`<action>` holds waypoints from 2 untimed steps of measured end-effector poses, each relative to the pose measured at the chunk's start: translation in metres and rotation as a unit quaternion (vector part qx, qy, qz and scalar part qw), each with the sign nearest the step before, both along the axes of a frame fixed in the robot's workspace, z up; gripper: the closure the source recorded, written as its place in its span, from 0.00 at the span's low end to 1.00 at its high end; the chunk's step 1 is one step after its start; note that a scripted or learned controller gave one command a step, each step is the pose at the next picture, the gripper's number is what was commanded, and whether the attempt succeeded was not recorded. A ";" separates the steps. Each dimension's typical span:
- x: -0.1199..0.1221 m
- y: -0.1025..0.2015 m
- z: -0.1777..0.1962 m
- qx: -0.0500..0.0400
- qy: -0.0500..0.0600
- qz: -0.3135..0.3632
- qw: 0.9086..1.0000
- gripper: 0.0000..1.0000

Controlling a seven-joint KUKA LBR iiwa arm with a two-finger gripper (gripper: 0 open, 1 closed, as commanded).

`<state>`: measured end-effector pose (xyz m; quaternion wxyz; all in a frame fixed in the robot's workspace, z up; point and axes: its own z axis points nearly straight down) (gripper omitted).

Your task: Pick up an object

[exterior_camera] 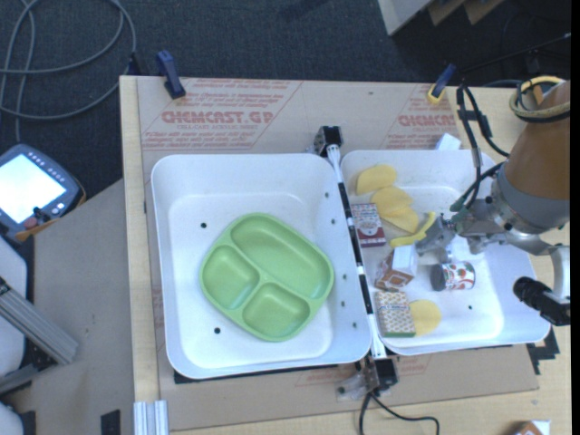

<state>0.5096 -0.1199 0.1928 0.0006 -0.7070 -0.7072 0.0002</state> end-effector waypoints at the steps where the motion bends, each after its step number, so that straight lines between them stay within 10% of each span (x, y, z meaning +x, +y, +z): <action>1: 0.016 -0.008 -0.036 -0.001 -0.001 0.000 1.000 0.00; 2: 0.026 0.006 -0.109 0.000 0.000 0.000 1.000 0.00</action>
